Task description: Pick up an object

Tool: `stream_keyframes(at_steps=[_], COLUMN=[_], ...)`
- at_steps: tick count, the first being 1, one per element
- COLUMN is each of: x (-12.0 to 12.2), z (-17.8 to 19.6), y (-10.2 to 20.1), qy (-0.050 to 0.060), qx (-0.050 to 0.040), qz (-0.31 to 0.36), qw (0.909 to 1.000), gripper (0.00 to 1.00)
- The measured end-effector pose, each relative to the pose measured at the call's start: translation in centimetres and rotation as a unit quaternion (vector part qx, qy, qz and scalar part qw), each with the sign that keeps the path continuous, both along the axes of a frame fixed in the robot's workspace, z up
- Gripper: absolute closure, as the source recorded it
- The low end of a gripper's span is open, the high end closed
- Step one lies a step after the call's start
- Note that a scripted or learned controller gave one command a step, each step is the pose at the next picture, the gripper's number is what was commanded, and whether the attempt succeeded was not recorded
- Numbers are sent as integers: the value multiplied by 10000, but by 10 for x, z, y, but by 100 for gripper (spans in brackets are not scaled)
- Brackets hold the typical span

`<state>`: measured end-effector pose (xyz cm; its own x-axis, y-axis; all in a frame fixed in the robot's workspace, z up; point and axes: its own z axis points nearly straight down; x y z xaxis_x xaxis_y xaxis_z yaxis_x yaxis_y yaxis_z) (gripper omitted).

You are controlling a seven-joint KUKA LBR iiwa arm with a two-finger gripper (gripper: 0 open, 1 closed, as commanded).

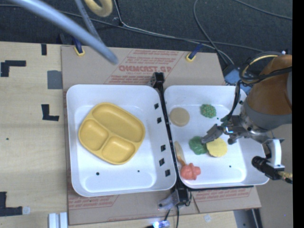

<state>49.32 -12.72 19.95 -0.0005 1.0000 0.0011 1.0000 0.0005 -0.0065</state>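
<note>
Gripper (214, 136) low in the right bin (237, 175), at the yellow piece (218, 148) and green piece (197, 145).

Small toy foods lie here: the yellow piece touches the green piece mid-bin, a second green piece (207, 110) sits toward the back, a tan disc (180, 117) near the divider, a red piece (190, 171) and a pale stick (179, 152) at the front. They look light, rigid and smooth, likely to skid from a shallow pinch; the yellow piece's free outer edge seems the best hold. The arm (266, 99) reaches in from the right, wrist bent down, with the fingers pointing left over the yellow piece's upper edge. Whether they are spread or closed cannot be told, and nothing shows between them. The left bin (76, 175) holds a yellow tray (111, 133).
</note>
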Motion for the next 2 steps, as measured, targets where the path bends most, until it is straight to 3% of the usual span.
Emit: stream_keyframes(at_steps=[2], x=[9], z=[-103], y=[-5], qy=[-27], qx=[-7], qz=[3], qw=[10000], gripper=[0])
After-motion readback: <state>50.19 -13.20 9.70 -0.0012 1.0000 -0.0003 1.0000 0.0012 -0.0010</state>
